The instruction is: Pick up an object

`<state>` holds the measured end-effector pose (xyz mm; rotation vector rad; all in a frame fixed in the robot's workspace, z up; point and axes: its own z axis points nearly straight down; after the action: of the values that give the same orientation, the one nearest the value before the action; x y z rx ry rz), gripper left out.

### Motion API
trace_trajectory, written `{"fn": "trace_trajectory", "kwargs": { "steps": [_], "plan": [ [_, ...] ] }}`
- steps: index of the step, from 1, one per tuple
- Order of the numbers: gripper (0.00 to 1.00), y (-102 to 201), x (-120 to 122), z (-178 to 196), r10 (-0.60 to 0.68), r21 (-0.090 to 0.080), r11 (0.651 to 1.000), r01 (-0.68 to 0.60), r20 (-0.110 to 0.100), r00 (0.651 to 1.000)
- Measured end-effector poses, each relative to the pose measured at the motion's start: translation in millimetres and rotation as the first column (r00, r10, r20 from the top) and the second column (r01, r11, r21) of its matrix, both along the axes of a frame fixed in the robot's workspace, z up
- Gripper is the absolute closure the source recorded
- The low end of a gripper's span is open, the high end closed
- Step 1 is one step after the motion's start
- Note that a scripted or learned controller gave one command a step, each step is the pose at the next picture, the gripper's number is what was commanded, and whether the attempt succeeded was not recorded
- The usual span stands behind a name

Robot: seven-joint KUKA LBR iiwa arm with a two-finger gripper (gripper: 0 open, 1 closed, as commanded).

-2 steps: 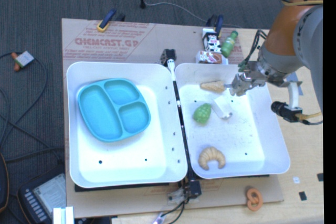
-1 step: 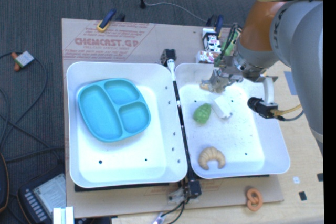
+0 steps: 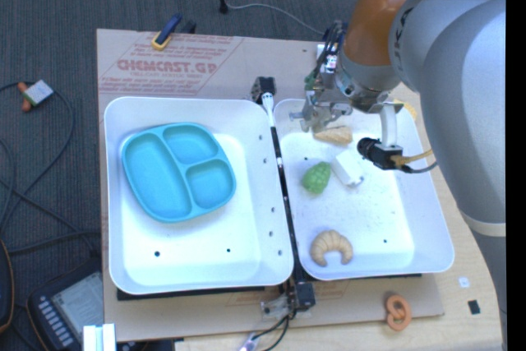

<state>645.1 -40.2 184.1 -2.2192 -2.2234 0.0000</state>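
Note:
In the right bin [image 3: 427, 234] lie several small objects. A tan bread-like piece [image 3: 335, 136] sits near the far left corner, with a green lumpy item [image 3: 316, 177] in front of it. A small white block [image 3: 348, 170] lies next to the green item, and a croissant [image 3: 331, 247] rests near the front wall. My gripper [image 3: 317, 119] hangs low over the bin's far left corner, just left of and above the tan piece. Nothing is visibly held.
The left bin [image 3: 131, 259] holds a blue divided plate [image 3: 177, 170]. A black clamp [image 3: 265, 88] sits at the far end of the divider between the bins. An orange ring [image 3: 398, 311] lies on the board in front of the right bin. The arm's grey body covers the right side.

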Motion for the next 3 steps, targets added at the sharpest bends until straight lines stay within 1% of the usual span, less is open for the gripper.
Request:
{"fn": "trace_trajectory", "kwargs": {
  "steps": [1, 2, 3],
  "plan": [
    [1.00, -85.0, -17.2, 4.7, -0.004, -0.003, 1.000, 0.004, -0.001, 1.000],
    [0.00, -83.5, -17.0, 4.4, -0.002, -0.002, 1.000, 0.002, -0.001, 1.000],
    [0.00, -93.5, -24.5, -96.7, -0.001, -0.003, 1.000, 0.001, 0.005, 1.000]
  ]
}}
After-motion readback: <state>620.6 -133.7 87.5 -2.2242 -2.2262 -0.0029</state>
